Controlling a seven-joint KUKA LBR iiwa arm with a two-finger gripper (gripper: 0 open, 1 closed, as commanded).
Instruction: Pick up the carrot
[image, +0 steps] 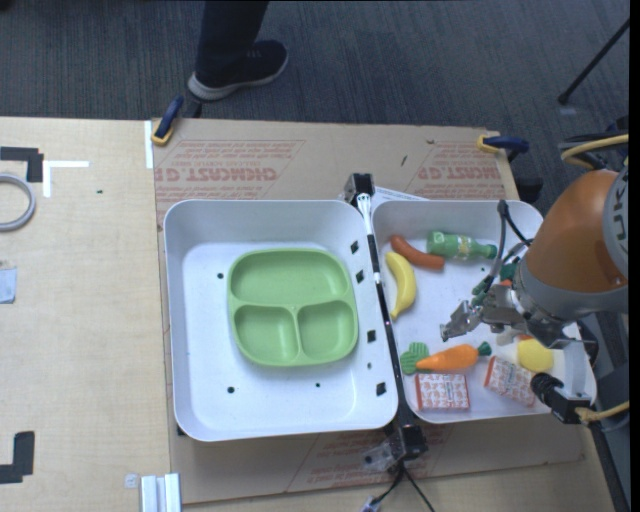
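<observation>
You'll find the small orange plastic toy carrot lying in the right white bin, looking light, rigid and slick, so grip its thicker middle crosswise; the metal two-finger gripper, just above it, holds nothing, its opening unclear.

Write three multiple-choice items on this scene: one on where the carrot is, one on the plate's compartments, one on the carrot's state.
1. The carrot lies in:
A. the right bin
B. the left bin
C. the green plate

2. The green plate has how many compartments?
A. two
B. three
C. five

3. The carrot is:
A. lifted clear
B. standing upright
C. lying flat on the bin floor

Answers:
1. A, it sits in the right bin beside the red and white packet.
2. B, one wide section above two smaller ones.
3. C, it rests below the gripper.
</observation>
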